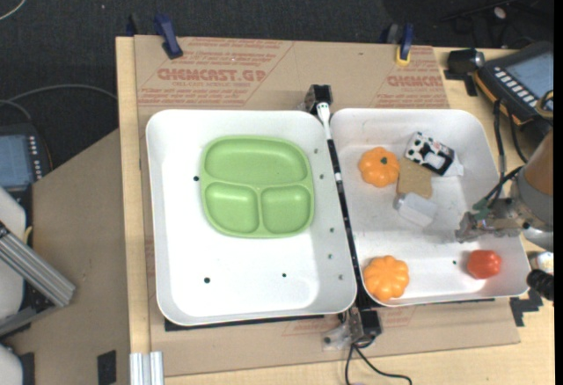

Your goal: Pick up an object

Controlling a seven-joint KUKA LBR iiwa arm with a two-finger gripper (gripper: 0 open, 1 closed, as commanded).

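Hovering low in the right bin (466, 133), the gripper (479, 229) sat just above-left of a red tomato (484, 264); whether its jaws were parted I could not tell. Two orange pumpkins (378, 167), a clear block (414, 208) and a black-and-white toy (428, 152) lay nearby.

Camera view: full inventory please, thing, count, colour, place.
white bins: 2, white, side by side on the bench
divided plate: 1, light green, left bin
pumpkins: 2, orange, right bin, one near the far left, one at the near left corner
black-and-white object: 1, right bin, far side
tan piece: 1, right bin centre
clear item: 1, beside the tan piece
tomato: 1, red, right bin, near right
clamps: 2, blue and yellow, bench far edge
tool: 1, grey, over the right bin, above the tomato
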